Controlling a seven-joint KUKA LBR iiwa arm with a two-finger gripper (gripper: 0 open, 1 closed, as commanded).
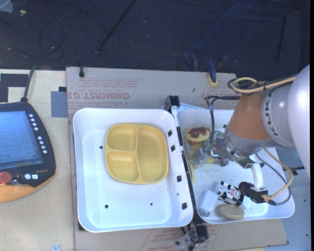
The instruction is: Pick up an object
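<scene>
The right bin (282,205) holds several small objects. A yellow cupcake-like toy with a red top (198,135) stands near its far left corner. A flat tan disc (230,211), a small white piece (206,200) and a white-and-black item with red marks (229,191) lie near the front edge. My arm, with its orange band (249,120), reaches in from the right. The gripper (208,155) is low in the bin, just below and to the right of the cupcake toy, and its tips blur into the clutter there.
In the left bin (89,192) lies a yellow divided plate (136,152). The black divider (179,156) runs between the bins. A cable (275,190) loops from the wrist over the right bin's front half. A teach pendant (15,145) rests at the far left.
</scene>
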